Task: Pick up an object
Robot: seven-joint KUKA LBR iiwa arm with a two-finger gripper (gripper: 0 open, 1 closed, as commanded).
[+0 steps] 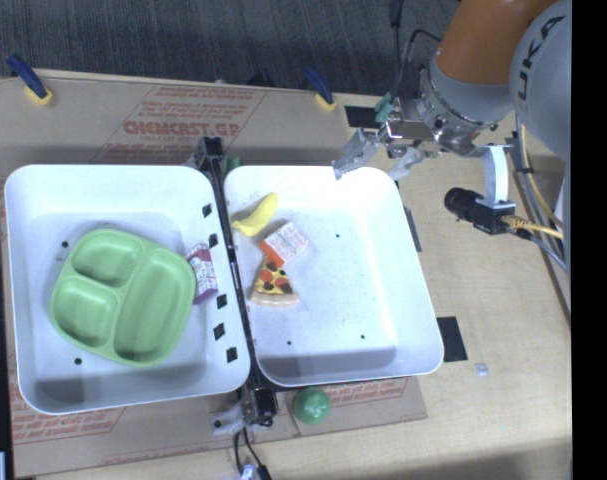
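A: Nearest?
B: A green ball (310, 404) on the tabletop (503, 368), below the right bin (383, 268).
A: Inside that bin?
B: Banana (257, 214), pizza slice (273, 283), small packet (286, 241).
A: The hand?
B: The hand (373, 158) sits over the bin's far right corner, fingers apart, holding nothing.

Arm enters from upper right, grey links with orange band above wrist; wrist angled down and to the left; hand (375, 160) at the end of it, two fingers spread apart, tips pointing down-left; nothing between the fingers
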